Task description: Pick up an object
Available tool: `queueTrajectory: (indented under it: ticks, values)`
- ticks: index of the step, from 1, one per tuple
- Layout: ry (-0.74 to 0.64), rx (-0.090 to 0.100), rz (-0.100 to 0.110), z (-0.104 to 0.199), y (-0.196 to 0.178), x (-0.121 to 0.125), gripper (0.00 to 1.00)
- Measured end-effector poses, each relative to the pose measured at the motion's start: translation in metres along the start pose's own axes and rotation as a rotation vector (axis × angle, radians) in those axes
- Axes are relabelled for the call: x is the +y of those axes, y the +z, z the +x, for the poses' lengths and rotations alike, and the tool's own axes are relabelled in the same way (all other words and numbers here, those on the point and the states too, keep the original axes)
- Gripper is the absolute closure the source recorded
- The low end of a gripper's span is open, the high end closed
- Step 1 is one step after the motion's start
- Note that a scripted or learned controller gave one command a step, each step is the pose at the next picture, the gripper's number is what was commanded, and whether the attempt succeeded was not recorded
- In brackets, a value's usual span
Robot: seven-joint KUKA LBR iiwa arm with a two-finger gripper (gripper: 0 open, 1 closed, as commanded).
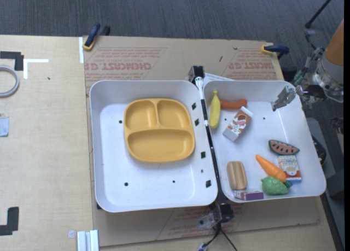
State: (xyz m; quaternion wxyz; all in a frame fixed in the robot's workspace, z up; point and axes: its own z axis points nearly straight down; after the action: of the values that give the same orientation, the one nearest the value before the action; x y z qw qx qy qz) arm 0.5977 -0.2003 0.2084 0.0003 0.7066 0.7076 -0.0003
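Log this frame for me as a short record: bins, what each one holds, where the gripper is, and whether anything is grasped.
left bin: yellow divided plate
right bin: banana, carrot, small carton, bread roll, watermelon slice, green vegetable
gripper: at the right bin's far right rim, apart from the items
grasped: nothing visible between the gripper's fingers
task state: pick not yet made

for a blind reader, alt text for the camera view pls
The gripper hovers at the right bin's far right edge, above toy foods including a banana and carrot. The left bin holds a yellow divided plate.
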Motion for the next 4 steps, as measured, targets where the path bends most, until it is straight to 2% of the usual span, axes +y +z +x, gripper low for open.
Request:
queueTrajectory:
  ticks: [1, 2, 3, 4]
  values:
    - [-0.105, 0.001, 0.000, 0.048, 0.084, -0.090, 0.00]
    - [-0.312, 0.001, -0.001, 0.074, 0.116, -0.119, 0.00]
    - [-0.309, 0.000, -0.005, 0.074, 0.106, -0.118, 1.00]
    - [-0.313, 0.000, -0.002, 0.168, 0.016, -0.119, 1.00]
